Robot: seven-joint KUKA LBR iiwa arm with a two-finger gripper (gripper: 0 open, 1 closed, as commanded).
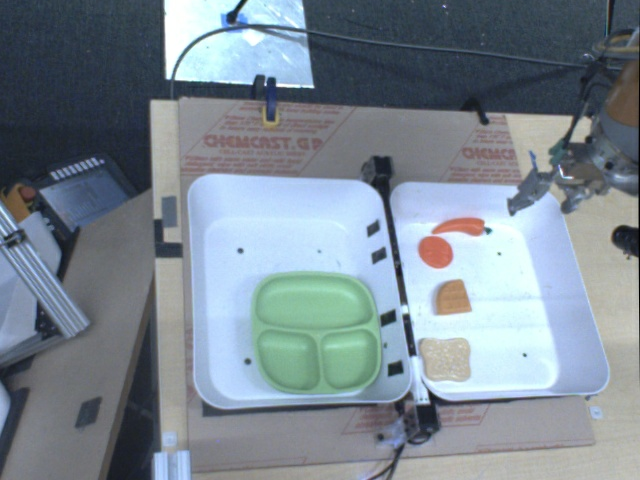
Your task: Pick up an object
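We read "CHEMCAST GP" on the board (262, 138). A green tray (316, 330) fills the left bin (215, 258); chili (459, 226), tomato (435, 252), wedge (453, 297), toast (446, 359) lie in the right bin (570, 308). The gripper (548, 196) hovers over that bin's far right corner, fingers apart, holding nothing.

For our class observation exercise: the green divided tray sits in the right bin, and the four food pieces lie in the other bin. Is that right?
Not quite. The camera view shows the green divided tray in the left bin, not the right one. The four food pieces do lie in the other bin, the right bin.
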